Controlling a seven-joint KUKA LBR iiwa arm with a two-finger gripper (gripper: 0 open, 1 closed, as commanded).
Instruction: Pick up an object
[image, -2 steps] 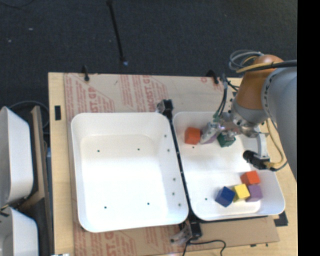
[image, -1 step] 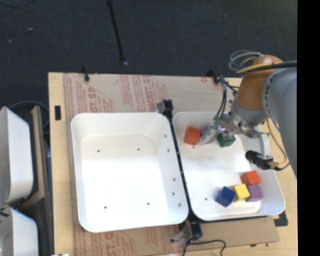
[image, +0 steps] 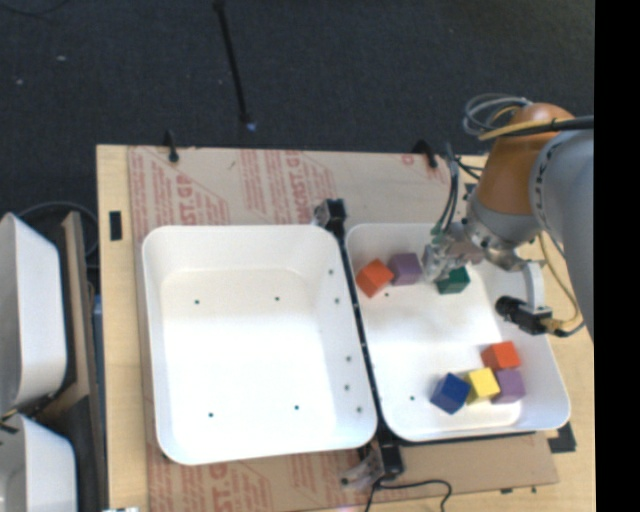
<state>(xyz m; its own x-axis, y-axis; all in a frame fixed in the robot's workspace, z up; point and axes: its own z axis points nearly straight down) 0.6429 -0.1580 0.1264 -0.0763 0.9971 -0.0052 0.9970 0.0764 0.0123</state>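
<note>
My gripper (image: 443, 262) hangs low over the back of the right bin (image: 440, 425), below the orange-banded wrist. A dark green block (image: 455, 280) lies right at its tip, partly hidden by it. Just to the left of it sit a purple block (image: 406, 268) and an orange block (image: 374, 277), touching each other. Near the bin's front right corner, a blue block (image: 451, 392), a yellow block (image: 484, 384), a second orange block (image: 501, 355) and a second purple block (image: 511, 386) form a tight cluster.
The left bin (image: 250, 340) stands beside the right one, with a black divider rail (image: 355, 310) between them. A black cable connector (image: 525, 315) hangs over the right bin's right rim. Both bins rest on a cardboard sheet (image: 240, 185).
</note>
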